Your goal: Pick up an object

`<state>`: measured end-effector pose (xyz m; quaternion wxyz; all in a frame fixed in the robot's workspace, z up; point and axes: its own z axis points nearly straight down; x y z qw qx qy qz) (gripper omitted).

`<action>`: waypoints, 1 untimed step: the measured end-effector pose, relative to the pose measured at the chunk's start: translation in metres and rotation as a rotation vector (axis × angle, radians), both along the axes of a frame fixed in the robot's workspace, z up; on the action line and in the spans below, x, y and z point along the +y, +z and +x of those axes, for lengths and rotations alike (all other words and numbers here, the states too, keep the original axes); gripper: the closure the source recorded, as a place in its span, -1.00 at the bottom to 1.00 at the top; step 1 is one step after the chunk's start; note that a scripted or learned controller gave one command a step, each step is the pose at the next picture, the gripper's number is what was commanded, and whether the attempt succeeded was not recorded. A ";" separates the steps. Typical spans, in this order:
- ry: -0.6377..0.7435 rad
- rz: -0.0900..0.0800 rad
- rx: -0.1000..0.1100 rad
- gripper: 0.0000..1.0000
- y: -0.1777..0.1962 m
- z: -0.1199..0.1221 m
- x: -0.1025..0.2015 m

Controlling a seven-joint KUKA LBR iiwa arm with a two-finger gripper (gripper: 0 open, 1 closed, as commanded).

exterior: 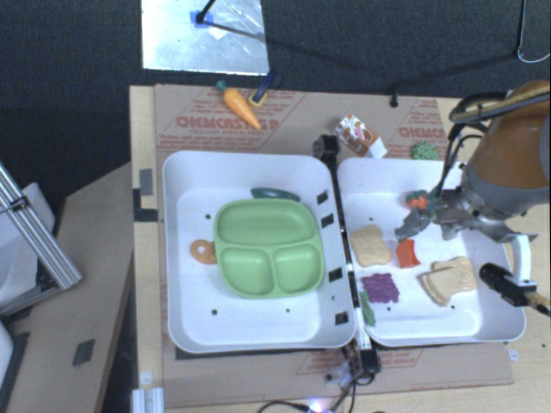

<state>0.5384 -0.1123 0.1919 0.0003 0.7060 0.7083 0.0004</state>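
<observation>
The table point(146, 231) stood on dark carpet, with cardboard under 2 shallow white bins. In the right bin point(491, 329) the gripper point(411, 226) hung low, just above a small red block point(406, 253), which looked the likeliest thing to be picked. The block seemed a light, stiff plastic toy, probably smooth and prone to slip, so a hold across its 2 narrow sides would suit it best. Whether the gripper's fingers were apart or together could not be told; they blurred into the dark wrist.

Just beside the block lay a pale bread slice point(370, 246), a purple grape cluster point(380, 287) and a tan sandwich piece point(448, 280). An orange-and-green bit point(417, 200) behind the gripper was too small to name. The left bin point(185, 317) held a green divided plate point(267, 248), which half hid a dark green thing at its far rim, and a small orange ring point(203, 251). A carrot point(240, 107) lay on the cardboard beyond.
</observation>
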 end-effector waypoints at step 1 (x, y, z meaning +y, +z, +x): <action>-0.001 0.001 0.004 -1.00 -0.044 0.006 0.001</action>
